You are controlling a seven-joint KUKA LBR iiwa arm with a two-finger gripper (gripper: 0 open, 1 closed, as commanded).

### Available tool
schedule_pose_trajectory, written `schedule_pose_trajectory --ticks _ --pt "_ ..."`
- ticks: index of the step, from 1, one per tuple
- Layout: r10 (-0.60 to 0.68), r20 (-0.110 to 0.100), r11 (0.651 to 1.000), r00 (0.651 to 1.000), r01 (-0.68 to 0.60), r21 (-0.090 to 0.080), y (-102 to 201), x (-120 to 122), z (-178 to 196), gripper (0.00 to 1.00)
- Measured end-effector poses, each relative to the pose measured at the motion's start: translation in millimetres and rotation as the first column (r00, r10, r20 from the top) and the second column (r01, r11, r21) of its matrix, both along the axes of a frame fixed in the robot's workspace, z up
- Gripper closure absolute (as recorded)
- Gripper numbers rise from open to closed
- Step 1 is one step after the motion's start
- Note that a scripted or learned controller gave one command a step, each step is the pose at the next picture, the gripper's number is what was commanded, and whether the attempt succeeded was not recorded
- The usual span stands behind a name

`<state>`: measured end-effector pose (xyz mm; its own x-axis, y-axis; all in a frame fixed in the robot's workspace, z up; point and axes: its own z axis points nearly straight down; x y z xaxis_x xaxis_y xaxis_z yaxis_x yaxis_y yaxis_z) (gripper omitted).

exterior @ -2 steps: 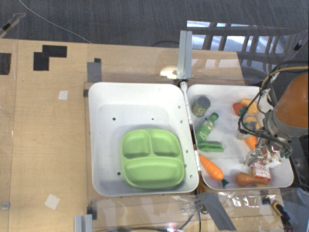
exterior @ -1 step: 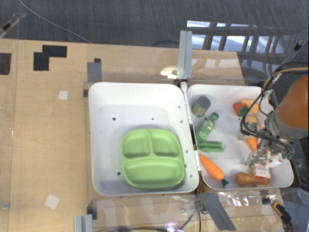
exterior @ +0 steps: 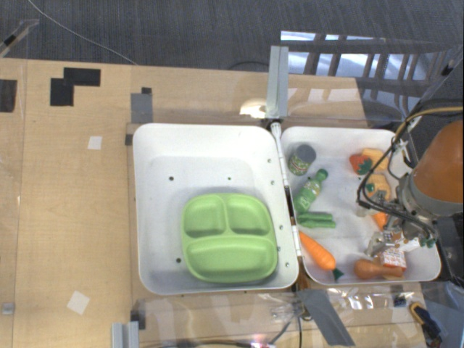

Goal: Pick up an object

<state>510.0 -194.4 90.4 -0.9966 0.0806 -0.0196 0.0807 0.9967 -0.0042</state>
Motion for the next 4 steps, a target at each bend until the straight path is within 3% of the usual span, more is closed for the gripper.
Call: schedule_pose_trajectory --ticks 1,2,3,4 --pt "0.036 -0.006 0.999 0.999 -0.036 0.001 -2 6 0 0.0" --pt "-0.018 0.001 1.0 1.0 0.018 0.0 7 -5 0 0.0" --pt "-0.013 0.018 1.0 1.0 0.013 -0.004 7 0 15 1.0" --pt "-0.085 -0.002 0.996 0.996 0.085 0.004 14 43 115 1.0"
